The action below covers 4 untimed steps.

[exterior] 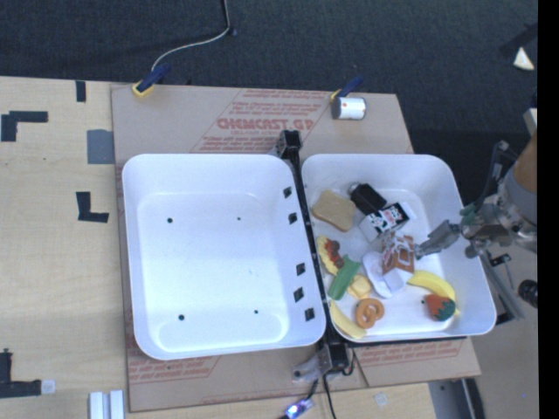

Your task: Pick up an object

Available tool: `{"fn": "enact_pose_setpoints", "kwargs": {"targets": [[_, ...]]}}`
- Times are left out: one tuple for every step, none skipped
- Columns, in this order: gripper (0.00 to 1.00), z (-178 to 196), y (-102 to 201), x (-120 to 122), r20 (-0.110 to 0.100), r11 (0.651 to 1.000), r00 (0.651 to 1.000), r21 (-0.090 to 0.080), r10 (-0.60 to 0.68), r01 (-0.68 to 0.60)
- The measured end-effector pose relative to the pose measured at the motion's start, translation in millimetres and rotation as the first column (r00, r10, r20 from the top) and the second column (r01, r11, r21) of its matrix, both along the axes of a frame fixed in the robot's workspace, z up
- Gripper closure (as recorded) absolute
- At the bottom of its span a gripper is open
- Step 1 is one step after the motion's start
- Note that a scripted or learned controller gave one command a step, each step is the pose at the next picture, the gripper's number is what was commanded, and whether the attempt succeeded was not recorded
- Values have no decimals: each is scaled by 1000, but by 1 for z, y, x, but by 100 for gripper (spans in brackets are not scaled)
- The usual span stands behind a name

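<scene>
1. Grey metal is most of what I get of the arm: it comes in from the right, cut off at the frame edge, with the wrist hardware over the right bin's outer rim.
2. I see the gripper as a slim dark shape reaching left over that bin's floor, its tip close to the pile of toys. At this slant I cannot tell how its jaws stand, and I see nothing clearly caught in them.
3. Just left of the tip lies a small red-and-white packet, touching or nearly touching it; I cannot say which. A pale flat piece under the packet is too blurred for me to name.
4. Just below the tip lies a yellow banana, with a red and green fruit beyond it by the near rim.
5. Farther left of the tip sit a black block, a bread slice, a green piece and a pretzel.
6. Well left of everything, the left bin lies across the divider.
</scene>
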State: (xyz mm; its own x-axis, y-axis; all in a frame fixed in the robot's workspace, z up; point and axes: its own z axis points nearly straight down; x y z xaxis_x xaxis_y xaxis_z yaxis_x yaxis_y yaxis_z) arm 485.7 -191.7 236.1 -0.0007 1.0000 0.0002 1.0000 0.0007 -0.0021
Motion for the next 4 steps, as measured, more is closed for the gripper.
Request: {"fn": "enact_pose_setpoints", "kwargs": {"targets": [[0,-138,-33,5,-8,1000,1000,2,-2,2],[100,-121,-31,7,-1,1000,1000,1,1,-1],[0,-122,-31,7,-2,1000,1000,1,0,0],[100,-112,-30,7,-3,1000,1000,2,1,-1]]}}
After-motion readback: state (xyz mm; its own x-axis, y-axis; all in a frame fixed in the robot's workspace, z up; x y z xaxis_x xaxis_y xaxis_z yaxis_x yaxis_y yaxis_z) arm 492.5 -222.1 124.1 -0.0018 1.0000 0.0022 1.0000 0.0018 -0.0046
